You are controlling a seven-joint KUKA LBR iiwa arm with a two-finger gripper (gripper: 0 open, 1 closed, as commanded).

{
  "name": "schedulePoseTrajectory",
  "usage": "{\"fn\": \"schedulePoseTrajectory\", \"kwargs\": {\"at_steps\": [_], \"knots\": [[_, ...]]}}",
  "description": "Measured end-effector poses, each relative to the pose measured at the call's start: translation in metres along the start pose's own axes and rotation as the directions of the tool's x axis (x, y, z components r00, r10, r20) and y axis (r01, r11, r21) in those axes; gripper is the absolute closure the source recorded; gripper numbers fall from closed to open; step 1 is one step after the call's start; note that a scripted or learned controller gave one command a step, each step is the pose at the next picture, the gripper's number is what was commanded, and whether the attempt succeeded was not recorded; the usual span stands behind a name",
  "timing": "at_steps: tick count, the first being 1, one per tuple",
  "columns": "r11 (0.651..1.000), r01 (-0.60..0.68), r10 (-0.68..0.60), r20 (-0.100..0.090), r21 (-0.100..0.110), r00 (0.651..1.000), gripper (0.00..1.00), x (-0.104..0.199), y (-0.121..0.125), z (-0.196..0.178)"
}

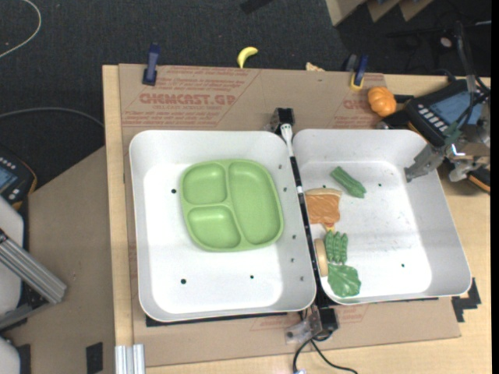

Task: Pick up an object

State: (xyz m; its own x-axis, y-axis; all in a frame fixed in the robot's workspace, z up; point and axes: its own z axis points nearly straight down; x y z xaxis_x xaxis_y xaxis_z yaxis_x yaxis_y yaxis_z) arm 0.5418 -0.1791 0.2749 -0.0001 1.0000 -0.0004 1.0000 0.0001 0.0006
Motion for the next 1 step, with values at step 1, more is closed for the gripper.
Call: {"fn": "schedulePoseTrajectory", "kwargs": {"at_steps": [1], "knots": [[1.0, -0.001, 0.002, -0.007, 0.018, 1.0, 0.0, 0.0322, -0.0666, 0.1273]]}}
